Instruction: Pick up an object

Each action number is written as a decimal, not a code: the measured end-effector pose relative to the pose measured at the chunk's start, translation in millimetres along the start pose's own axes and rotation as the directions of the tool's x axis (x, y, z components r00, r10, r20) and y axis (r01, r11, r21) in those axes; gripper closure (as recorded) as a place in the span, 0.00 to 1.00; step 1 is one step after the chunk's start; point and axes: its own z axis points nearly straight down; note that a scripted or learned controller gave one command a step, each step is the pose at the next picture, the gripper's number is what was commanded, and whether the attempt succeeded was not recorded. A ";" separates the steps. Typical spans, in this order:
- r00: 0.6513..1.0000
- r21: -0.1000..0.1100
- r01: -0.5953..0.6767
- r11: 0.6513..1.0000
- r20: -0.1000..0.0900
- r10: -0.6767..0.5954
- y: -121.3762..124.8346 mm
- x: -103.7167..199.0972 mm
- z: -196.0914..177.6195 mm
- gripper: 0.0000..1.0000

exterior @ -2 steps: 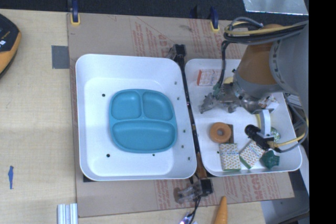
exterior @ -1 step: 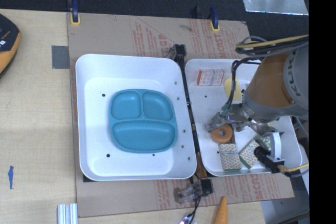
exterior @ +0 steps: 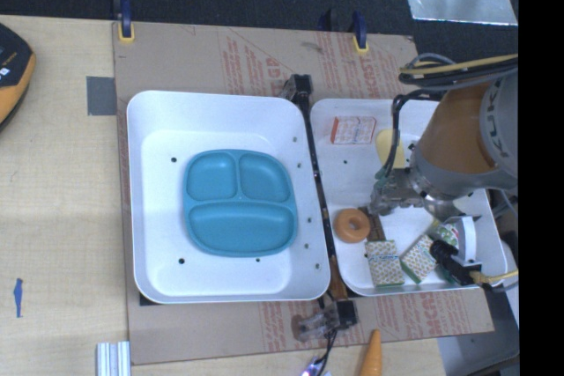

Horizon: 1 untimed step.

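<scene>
Gripper (exterior: pixel 389 200) hangs low over the right bin (exterior: pixel 328 189), just beside the brown ring (exterior: pixel 352 225); whether it is clenched or released, I cannot tell. Nearer lie two patterned packets (exterior: pixel 398 263); farther back, a red-printed card (exterior: pixel 352 130). A blue divided plate (exterior: pixel 240 202) sits in the left bin (exterior: pixel 150 189).

left bin (exterior: pixel 150 189): white plastic, smooth, faint sheen
right bin (exterior: pixel 345 277): same white plastic
divided plate (exterior: pixel 240 202): blue plastic, matt, smooth
bench sheet (exterior: pixel 220 57): brown cardboard, printed red, dull
tabletop (exterior: pixel 53 189): pale wood grain
ring (exterior: pixel 353 225): brown, matt
arm band (exterior: pixel 458 132): orange, satin
arm wrist (exterior: pixel 504 123): grey, smooth, metallic-looking
</scene>
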 end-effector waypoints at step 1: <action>1.000 0.001 0.000 1.000 0.001 0.000 -0.4 -0.1 0.7 0.00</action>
